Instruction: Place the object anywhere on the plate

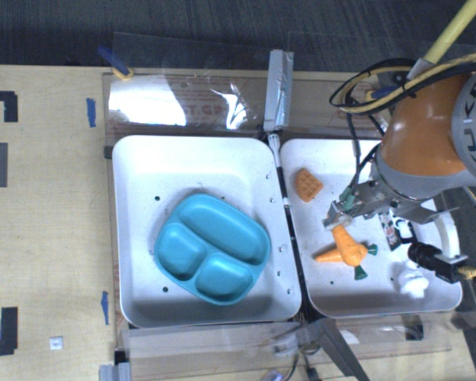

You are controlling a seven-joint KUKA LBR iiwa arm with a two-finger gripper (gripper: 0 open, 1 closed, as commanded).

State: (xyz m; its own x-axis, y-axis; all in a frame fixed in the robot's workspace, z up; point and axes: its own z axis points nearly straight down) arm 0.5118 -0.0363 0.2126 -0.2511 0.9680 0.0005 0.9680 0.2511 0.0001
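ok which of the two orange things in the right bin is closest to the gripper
The carrot, directly below the gripper. The waffle-like piece lies apart, toward the bin's upper left.

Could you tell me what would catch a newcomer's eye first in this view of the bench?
Most striking is the bright blue three-compartment plastic plate, lying in the left white bin. Next comes the grey arm with its orange band reaching in from the right, its tool poised just above an orange toy carrot in the right white bin. A small orange waffle-like piece lies near that bin's upper left.

A blue three-part plate (213, 247) lies flat in the left bin; an orange toy carrot (345, 249) lies in the right bin.
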